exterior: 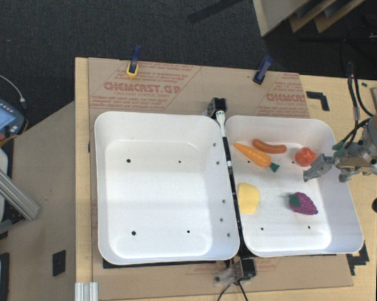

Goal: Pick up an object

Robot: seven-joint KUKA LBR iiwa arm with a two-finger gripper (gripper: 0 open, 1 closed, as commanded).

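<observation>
Nearest the camera in the right bin (334,243) lie a yellow piece (248,198) by the divider and a purple grape bunch (303,203); beyond them are an orange carrot (255,155), a sausage (270,146) and a red tomato (305,156). My claw (328,165) hangs over that bin's right side just beside the tomato, grasping nothing, though I cannot tell how far it is parted. Farthest back, the table's (179,78) brown board reads "CHEMCAST GP" in red.

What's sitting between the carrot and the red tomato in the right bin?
In the camera view, the sausage lies between the carrot and the red tomato, slightly farther back than both, with bare right bin floor around it.
</observation>
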